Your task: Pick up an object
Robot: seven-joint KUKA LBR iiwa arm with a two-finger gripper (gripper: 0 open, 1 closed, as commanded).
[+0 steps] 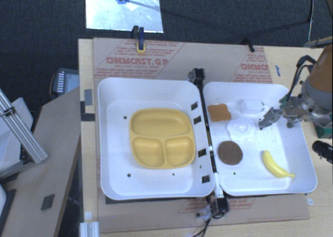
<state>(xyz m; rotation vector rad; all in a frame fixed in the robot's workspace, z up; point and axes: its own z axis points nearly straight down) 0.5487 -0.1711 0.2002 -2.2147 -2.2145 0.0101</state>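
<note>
Gripper [266,120] over right bin [307,178], far side, just beside white object [240,128]; finger spread cannot be made out, nothing seen held. Banana [276,165], brown disc [229,152] untouched. Pick not yet made.

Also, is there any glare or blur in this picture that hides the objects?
Camera view: the pale objects nearly vanish against the bright white right bin; glare washes the reflective sheet at top; the gripper looks slightly soft; the banana and yellow tray read clearly.
</note>
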